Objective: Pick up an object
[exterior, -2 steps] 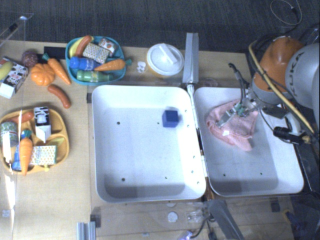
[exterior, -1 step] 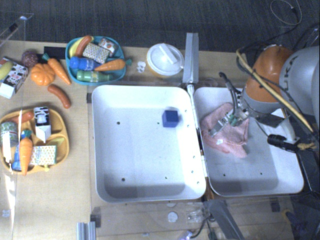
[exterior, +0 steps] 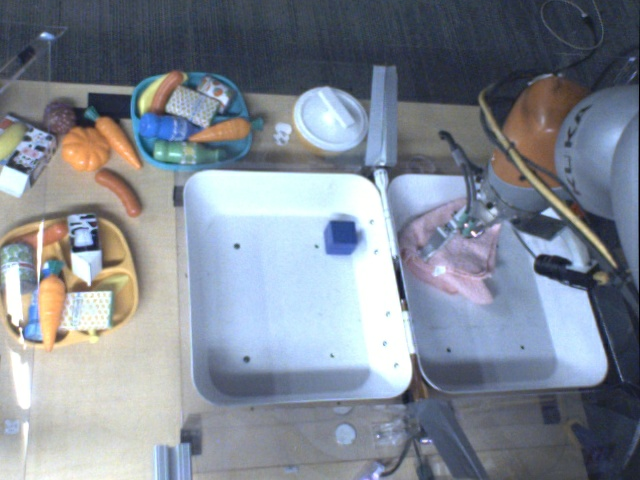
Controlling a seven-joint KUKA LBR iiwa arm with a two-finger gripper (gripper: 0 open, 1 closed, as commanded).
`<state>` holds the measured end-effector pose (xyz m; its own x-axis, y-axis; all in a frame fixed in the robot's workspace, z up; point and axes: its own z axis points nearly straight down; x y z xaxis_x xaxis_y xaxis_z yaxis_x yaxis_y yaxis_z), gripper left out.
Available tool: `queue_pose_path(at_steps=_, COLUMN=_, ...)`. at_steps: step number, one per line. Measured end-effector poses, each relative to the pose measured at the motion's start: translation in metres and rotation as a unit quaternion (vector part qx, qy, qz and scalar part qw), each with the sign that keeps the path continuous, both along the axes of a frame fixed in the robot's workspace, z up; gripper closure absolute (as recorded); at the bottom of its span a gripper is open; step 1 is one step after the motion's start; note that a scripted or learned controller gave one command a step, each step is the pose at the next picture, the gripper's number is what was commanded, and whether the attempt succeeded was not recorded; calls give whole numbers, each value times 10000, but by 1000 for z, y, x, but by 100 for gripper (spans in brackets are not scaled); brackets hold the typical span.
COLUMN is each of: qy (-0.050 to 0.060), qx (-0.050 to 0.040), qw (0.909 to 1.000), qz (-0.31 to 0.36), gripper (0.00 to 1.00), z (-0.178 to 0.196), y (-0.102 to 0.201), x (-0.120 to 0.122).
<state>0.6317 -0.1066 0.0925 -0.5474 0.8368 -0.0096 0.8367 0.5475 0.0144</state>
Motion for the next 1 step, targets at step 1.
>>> queue_pose_path(at_steps=1, qy=15, qx=-8, qw=9998, qz=-181, gripper=0, z=0, y=12, x=21)
